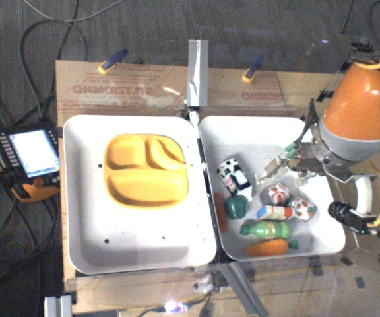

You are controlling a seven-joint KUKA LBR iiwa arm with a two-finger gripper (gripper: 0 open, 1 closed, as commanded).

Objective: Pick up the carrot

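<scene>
The carrot (267,247), orange with a green stub at its right end, lies along the front wall of the right bin (256,134). My gripper (280,165) hangs over the middle right of that bin, below the orange band of the arm (355,107). It is well behind the carrot, above a small red and white object (278,194). Nothing can be seen held in it.
Around the carrot lie a green bottle (266,230), a white tube with a red cap (276,212), a red and white piece (302,209), a dark green pepper (236,207) and a black and white cow toy (234,175). The left bin (84,243) holds a yellow divided tray (147,170).
</scene>
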